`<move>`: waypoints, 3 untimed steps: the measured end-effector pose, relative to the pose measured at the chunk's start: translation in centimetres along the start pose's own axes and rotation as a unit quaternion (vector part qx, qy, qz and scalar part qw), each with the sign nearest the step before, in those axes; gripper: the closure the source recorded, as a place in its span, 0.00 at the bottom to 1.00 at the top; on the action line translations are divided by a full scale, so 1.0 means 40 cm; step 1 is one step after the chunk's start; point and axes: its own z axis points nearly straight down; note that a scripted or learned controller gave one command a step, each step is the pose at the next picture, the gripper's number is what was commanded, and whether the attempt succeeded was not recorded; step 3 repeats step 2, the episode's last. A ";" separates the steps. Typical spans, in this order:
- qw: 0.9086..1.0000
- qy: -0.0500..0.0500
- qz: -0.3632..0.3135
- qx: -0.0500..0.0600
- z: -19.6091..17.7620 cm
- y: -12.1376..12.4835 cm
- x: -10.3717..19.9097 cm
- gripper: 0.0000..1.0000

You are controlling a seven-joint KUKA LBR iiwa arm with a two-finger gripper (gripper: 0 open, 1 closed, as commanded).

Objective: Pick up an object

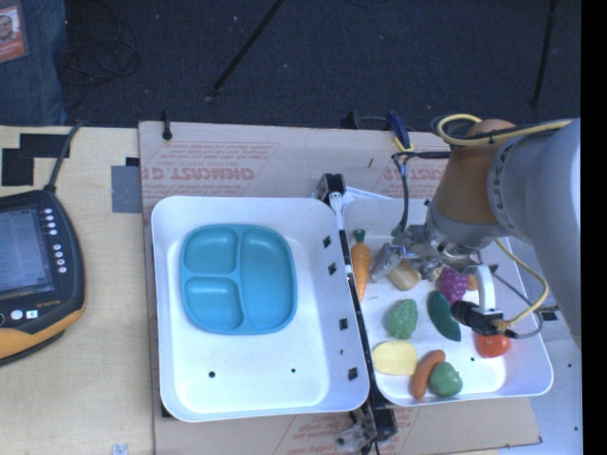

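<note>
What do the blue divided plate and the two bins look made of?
Blue divided plate: likely moulded plastic, with a smooth matte look and rounded compartment ridges. Left bin and right bin: probably thin formed plastic, white, slightly glossy, with rounded corners.

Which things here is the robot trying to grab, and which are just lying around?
For the job:
grey arm's two-finger gripper
orange plastic carrot
green toy broccoli
yellow toy lemon
purple toy grapes
right white bin

Just lying about:
blue divided plate
left white bin
black handheld control screen
</note>
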 end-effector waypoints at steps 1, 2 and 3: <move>1.000 0.002 0.002 0.000 -0.025 -0.004 0.002 1.00; 1.000 0.002 -0.001 -0.003 -0.286 -0.119 0.148 1.00; 1.000 0.002 -0.001 -0.003 -0.286 -0.119 0.148 1.00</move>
